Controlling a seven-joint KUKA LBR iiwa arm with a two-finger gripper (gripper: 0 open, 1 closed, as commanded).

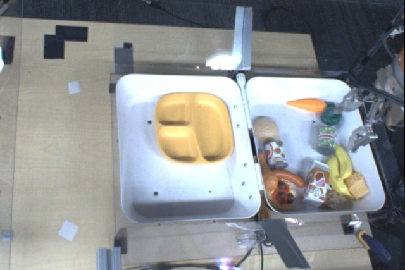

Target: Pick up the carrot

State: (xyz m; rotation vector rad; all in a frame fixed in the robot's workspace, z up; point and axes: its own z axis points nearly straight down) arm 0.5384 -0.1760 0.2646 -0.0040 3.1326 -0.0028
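The carrot (306, 105) lies flat near the far wall of the right bin (297, 86), its orange body pointing toward the divider and its green top (330, 115) toward the jaws (358, 118). The jaws sit at the bin's right rim, just beside that green end, with two pale fingers spread apart and nothing between them, so they look released.

The carrot looks like a toy: probably light, stiff and smooth, so it may roll or slip if pinched near the thin tip. The thick middle of the orange body, just beyond the green top from the jaws, seems the safest place to close on, with the fingers set across its width.

On the near side of the jaws lie a small green can (326, 138) and a banana (340, 168), both apart from the carrot.
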